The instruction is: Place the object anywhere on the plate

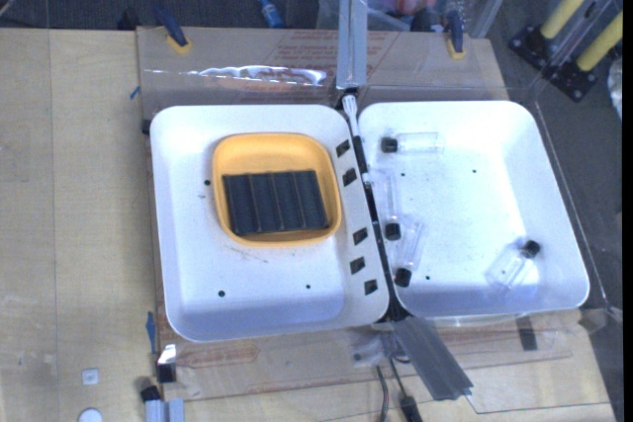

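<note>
Camera view looks down on two white bins: a yellow plate (276, 187) carrying a dark ribbed slab (275, 203) sits in the left bin (188, 301), while clear vials with black caps lie scattered in the right bin (554, 212), one (512, 264) near its lower right corner. The vials lie well apart from the plate, across the divider; the pincer's opening and hold cannot be told.

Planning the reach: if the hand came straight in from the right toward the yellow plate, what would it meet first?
Probably the right bin at its rim, then the clear tubes along its left side. Height is unclear, so it might pass over both.
</note>
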Motion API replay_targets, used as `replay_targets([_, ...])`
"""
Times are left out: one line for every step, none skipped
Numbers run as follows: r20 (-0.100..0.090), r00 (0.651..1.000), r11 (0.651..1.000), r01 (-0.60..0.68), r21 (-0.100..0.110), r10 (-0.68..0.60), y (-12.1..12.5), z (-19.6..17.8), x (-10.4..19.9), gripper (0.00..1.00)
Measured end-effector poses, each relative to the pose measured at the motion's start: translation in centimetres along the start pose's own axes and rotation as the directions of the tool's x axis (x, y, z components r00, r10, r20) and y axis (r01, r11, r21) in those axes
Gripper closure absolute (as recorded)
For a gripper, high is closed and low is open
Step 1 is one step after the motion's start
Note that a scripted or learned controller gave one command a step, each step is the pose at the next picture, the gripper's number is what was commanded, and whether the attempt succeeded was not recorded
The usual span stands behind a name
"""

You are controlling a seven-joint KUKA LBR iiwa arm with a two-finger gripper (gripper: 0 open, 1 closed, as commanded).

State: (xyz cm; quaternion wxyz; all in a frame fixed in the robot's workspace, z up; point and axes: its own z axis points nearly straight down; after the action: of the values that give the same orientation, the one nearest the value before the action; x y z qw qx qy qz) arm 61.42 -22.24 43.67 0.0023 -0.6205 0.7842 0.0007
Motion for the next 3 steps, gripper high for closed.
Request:
replay_targets([0.001, 0.93, 0.93, 0.367, 0.001, -0.367, -3.9, 0.1, -0.8, 1.0])
replay_targets([0.002, 0.751, 0.751, 0.661, 0.0, -0.661, -5.0, 0.2, -1.9, 1.0])
replay_targets([0.004, 0.585, 0.585, 0.811, -0.005, -0.811, 2.9, 0.1, -0.7, 1.0])
